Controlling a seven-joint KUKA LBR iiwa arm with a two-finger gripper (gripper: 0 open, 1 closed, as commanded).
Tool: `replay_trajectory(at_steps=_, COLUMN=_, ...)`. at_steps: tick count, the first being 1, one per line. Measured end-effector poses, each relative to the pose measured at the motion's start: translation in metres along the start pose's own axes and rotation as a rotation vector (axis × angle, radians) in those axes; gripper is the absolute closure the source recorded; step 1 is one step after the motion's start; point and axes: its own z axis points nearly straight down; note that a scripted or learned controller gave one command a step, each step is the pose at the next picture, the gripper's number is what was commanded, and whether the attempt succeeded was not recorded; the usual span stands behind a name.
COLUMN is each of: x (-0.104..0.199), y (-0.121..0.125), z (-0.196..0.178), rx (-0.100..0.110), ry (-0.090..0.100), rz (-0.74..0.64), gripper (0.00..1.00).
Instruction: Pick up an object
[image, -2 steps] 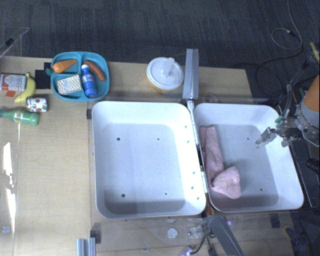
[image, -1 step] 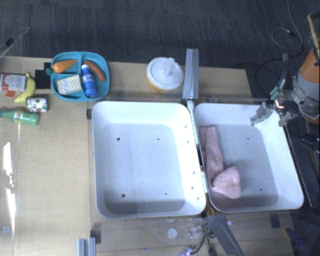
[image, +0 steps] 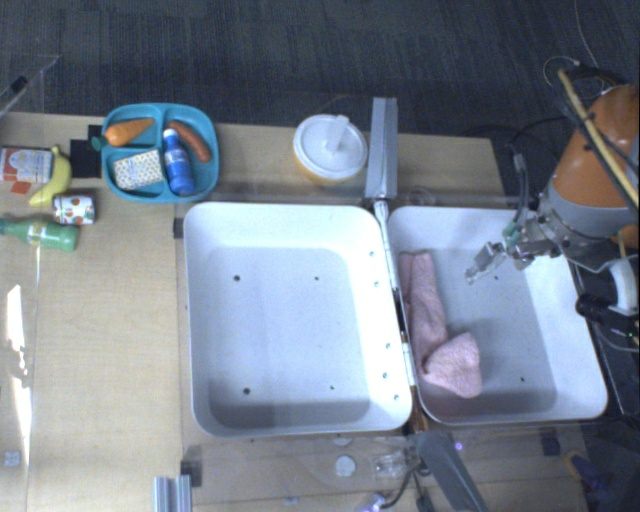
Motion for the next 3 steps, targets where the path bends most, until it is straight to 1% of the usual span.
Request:
replay_trajectory(at_steps=1, x=0.032, y=-0.008, z=0.089, rx=-0.002, ry=0.0, rz=-0.092, gripper=0.0)
replay_trajectory(at_steps=2, x=0.035, y=-0.09, z=0.094, rx=-0.019, ry=-0.009, rz=-0.098, gripper=0.0)
replay_trajectory(at_steps=3, x=0.037, y=-0.006, z=0.094, rx=-0.019, ry=-0.008, rz=-0.122, gripper=0.0)
